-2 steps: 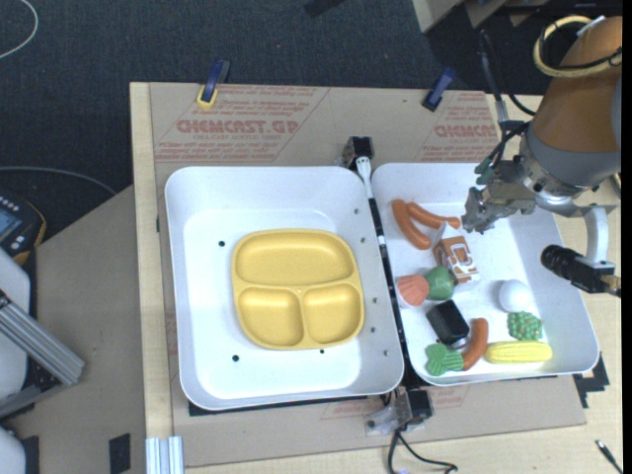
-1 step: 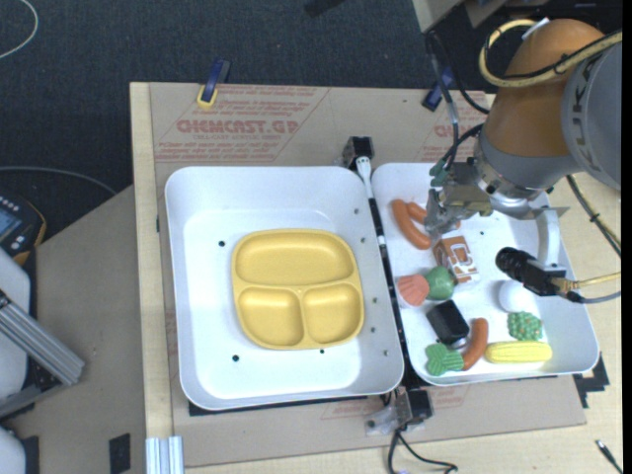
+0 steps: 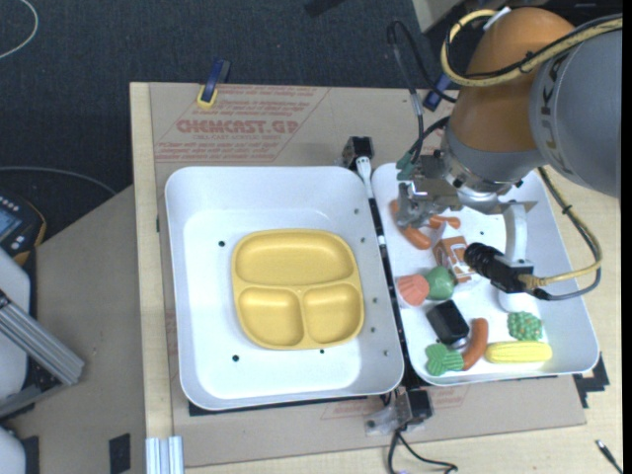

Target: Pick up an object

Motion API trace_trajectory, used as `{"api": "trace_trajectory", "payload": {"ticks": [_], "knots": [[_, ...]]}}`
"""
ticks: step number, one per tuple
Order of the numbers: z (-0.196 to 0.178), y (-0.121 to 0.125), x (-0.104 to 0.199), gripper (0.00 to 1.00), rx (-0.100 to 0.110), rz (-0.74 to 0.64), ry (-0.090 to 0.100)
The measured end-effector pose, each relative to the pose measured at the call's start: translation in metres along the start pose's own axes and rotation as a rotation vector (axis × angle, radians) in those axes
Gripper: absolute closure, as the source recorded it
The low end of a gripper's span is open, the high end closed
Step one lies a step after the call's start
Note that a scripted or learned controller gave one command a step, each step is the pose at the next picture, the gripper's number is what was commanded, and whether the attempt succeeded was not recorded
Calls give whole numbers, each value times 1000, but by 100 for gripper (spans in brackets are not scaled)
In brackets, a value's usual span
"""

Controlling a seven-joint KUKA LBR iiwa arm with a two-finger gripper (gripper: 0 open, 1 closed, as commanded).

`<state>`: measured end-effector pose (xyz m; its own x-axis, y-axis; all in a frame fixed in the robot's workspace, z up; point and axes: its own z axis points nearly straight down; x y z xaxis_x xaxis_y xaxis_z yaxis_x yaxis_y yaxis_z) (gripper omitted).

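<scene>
Leftmost, the left bin (image 3: 188,265) carries a yellow divided tray (image 3: 296,286) at its middle, and nothing else lies in it. Right of that tray, across the seam between the bins, the right bin (image 3: 578,339) holds all the small toys. Nearest the seam sits an orange-and-green piece (image 3: 427,286), with a black block (image 3: 447,320) just right of and below it. Lower again lie a green broccoli-like toy (image 3: 443,359), a red-orange sausage (image 3: 477,340) leaning beside it, and a yellow corn cob (image 3: 517,353) further right, with a green knobbly piece (image 3: 524,325) above the corn.

At the far end of the right bin from the corn, well right of the tray, the gripper (image 3: 427,210) hangs under the arm's orange band (image 3: 499,67). It sits low over a cluster of orange-red bits (image 3: 420,233) and a small striped box (image 3: 453,256). How the gripper stands cannot be told; the wrist body hides it, and no toy is plainly clamped.

The risk, as I judge it, comes from crowding. Those pieces lie touching or nearly so, close to the bin wall by the seam, so a descent could land astride two toys, nudge one away, or catch the rim. The small rounded shapes may also squirt out under closing pressure.
</scene>
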<state>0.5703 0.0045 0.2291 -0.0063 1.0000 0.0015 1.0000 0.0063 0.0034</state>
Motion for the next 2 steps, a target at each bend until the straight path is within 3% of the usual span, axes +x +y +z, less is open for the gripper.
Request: {"api": "trace_trajectory", "payload": {"ticks": [1,2], "knots": [[-5,-2,51,100,1,0,0],[-5,-1,47,100,2,5,-2]]}}
